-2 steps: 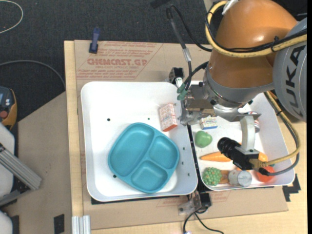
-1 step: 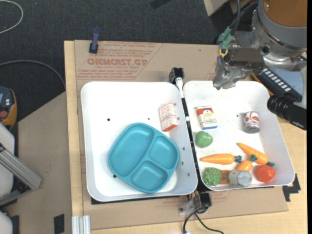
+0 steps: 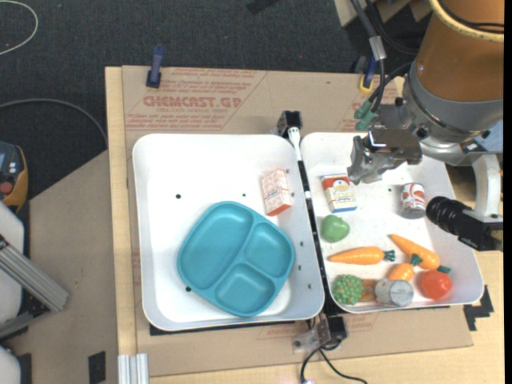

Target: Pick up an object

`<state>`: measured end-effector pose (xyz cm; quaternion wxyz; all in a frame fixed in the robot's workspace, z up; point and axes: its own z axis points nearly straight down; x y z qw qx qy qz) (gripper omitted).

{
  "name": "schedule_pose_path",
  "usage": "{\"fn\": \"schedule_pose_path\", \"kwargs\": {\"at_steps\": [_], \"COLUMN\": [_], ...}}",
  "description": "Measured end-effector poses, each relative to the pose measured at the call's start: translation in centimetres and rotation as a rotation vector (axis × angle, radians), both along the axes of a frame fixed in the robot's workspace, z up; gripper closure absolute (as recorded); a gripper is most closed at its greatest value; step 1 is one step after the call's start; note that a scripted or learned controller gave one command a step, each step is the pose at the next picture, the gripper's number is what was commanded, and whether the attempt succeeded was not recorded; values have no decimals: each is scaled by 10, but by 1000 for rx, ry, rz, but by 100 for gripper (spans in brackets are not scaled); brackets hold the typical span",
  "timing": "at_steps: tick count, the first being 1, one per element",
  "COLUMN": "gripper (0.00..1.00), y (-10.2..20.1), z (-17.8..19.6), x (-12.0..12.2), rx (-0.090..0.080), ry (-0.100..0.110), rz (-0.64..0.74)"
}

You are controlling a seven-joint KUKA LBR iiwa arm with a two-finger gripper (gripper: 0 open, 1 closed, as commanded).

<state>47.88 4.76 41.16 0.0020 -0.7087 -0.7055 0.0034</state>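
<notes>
Dark two-finger gripper [image 3: 364,169] hangs over the right white bin [image 3: 472,272], just beside an upright red-and-white carton [image 3: 340,194]; its grip state cannot be told. Two orange plastic carrots [image 3: 358,255] [image 3: 416,251] lie there, the first lengthwise left-right, stem right.

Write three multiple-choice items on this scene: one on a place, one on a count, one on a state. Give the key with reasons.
1. Where does the blue three-compartment plastic plate lie?
A. left white bin
B. right white bin
C. on the cardboard

2. How many orange toy carrots are in the right white bin?
A. none
B. two
C. five

3. How does the small pink-and-white carton stand?
A. inside the plate
B. under the gripper
C. in the left bin, apart from the plate

Key: 1 A, the plate rests on the left white bin floor. 2 B, one carrot lies below the green ball, another beside it. 3 C, bare white floor shows between carton and plate.
</notes>
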Motion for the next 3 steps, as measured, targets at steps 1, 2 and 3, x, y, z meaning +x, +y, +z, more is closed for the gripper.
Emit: {"fn": "schedule_pose_path", "kwargs": {"at_steps": [1, 2, 3], "gripper": [100, 100, 100], "y": [61, 58, 58], "z": [-3, 9, 19], "x": [0, 1, 2], "rx": [3, 2, 1], "ry": [-5, -9, -11], "rz": [11, 6, 7]}}
